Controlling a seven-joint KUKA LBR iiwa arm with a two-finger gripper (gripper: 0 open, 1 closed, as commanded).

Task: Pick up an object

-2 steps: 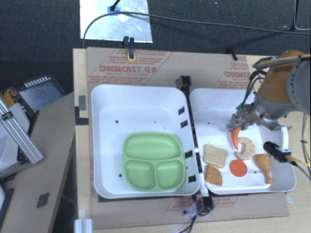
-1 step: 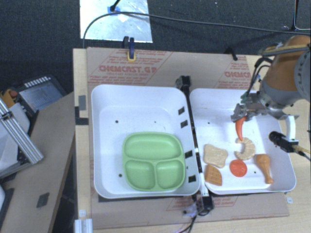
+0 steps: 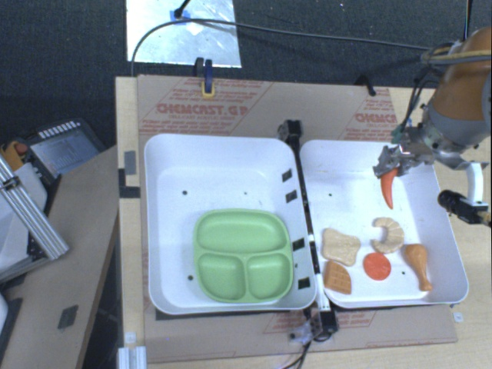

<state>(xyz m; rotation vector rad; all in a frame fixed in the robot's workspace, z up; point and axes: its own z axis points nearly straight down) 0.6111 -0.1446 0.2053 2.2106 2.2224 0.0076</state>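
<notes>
A red pepper was gripped at its top by the claw and hung above the right bin, while "CHEMCAST GP" was read in red print on the brown sheet laid under both bins on the table.

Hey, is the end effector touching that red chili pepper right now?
Touching. The camera view shows the red chili pepper hanging from the end effector, its top pinched between the fingers, its tip dangling above the right bin.
</notes>
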